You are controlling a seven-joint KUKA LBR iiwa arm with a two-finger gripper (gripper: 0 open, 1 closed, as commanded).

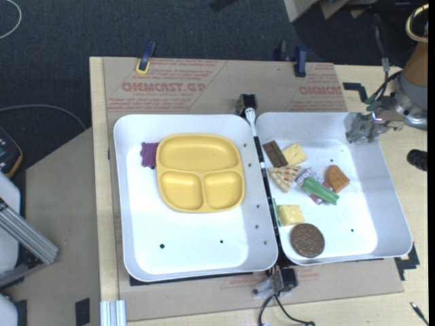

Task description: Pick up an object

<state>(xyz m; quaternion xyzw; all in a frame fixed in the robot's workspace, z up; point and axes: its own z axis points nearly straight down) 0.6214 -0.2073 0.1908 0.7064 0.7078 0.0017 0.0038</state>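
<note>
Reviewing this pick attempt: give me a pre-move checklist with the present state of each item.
1. Gripper is over the right bin: ok, at its far right corner.
2. Nothing is between the fingers: cannot tell.
3. Targets are available: ok, round brown cookie, green stick and yellow cheese piece lie in the right bin.
4. Gripper is above a target: not ok, items lie nearer the divider.
5. Yellow tray is out of the way: ok, it is in the left bin.
</note>
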